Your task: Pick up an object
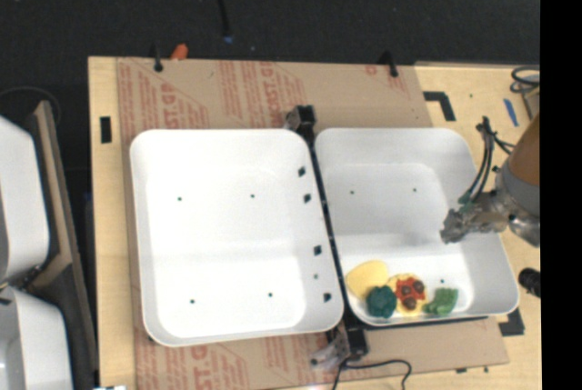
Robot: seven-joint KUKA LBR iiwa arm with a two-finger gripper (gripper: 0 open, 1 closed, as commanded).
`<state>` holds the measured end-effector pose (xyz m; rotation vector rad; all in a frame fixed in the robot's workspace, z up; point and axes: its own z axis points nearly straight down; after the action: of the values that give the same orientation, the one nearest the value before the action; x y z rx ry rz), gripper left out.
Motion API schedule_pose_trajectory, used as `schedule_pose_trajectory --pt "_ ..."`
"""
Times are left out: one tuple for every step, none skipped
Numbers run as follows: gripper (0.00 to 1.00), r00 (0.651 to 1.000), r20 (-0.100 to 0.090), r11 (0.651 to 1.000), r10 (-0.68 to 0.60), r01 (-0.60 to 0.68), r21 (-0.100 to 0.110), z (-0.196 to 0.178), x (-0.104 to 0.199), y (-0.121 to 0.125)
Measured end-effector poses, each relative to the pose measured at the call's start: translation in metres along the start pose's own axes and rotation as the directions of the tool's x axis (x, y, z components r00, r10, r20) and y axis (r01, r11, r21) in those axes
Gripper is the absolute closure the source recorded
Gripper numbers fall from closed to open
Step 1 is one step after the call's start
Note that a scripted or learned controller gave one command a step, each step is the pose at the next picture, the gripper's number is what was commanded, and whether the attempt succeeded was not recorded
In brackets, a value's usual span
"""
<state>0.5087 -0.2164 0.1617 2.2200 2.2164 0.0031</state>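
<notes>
Over the right-hand shallow white plastic bin (391,152), near its far right wall, the grey two-finger gripper (452,229) is hanging at the end of the grey arm with its orange band (526,152), and nothing is showing between its tips; whether they are standing apart or together I cannot tell, since the view is too small and blurred there. Below the gripper and a little to its left, along the bin's near edge, four small objects are lying in a tight row. Furthest from the gripper is the pale yellow rounded lump (366,274), touching the dark teal knobbly ball (381,301) just beside it; next is sitting the red and yellow toy with dark spots (410,291), and almost straight below the gripper is resting the small green leafy-looking piece (442,301). All four are probably light, soft or foam-like toys, giving a little under pressure rather than breaking, and not slippery. The green piece is looking like the easiest target, being nearest and open on its right side, so closing across its narrow middle should suit it. The yellow lump is offering a broader, smoother body, though the teal ball is crowding one flank. Far off to the gripper's left, the second white bin (227,234) is lying alongside, on the brown cardboard sheet (209,93).
</notes>
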Motion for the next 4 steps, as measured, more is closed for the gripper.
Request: schedule_pose_trajectory --pt "1.00 1.000 0.000 1.000 -0.001 0.001 -0.002 -0.063 -0.002 -0.001" --pt "1.00 1.000 -0.001 1.000 -0.001 0.001 0.002 -0.084 -0.003 0.000" --pt "1.00 1.000 -0.002 1.000 -0.005 0.005 0.004 -0.076 0.045 0.015" --pt "1.00 1.000 -0.002 1.000 -0.004 0.004 0.005 -0.070 0.083 0.036"
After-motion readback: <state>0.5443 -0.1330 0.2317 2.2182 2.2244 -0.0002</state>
